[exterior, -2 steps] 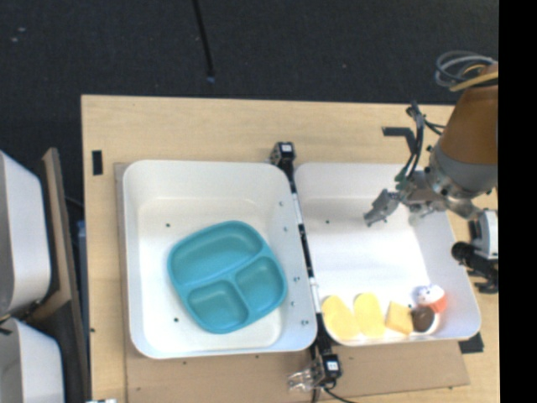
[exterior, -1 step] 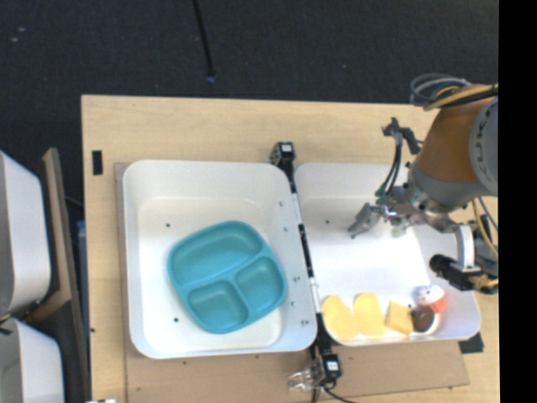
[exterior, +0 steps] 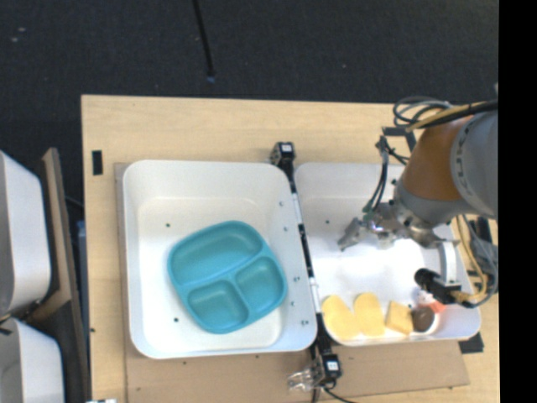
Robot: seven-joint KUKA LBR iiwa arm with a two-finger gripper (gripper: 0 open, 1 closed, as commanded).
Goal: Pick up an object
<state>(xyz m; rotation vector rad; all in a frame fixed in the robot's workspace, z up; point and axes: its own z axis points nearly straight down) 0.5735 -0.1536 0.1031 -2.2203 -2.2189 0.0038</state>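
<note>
Several yellow food pieces (exterior: 362, 316) hug the right bin's (exterior: 336, 183) near edge, bare floor above them. The gripper (exterior: 362, 232) hovers mid-bin, grasp unreadable. A teal plate (exterior: 226, 275) sits in the left bin (exterior: 151, 191).

A pale wooden table (exterior: 210, 128) stood on a dark speckled floor (exterior: 101, 32). A thin black cable (exterior: 200, 28) crossed the floor above it. White furniture (exterior: 18, 225) sat at left.
</note>
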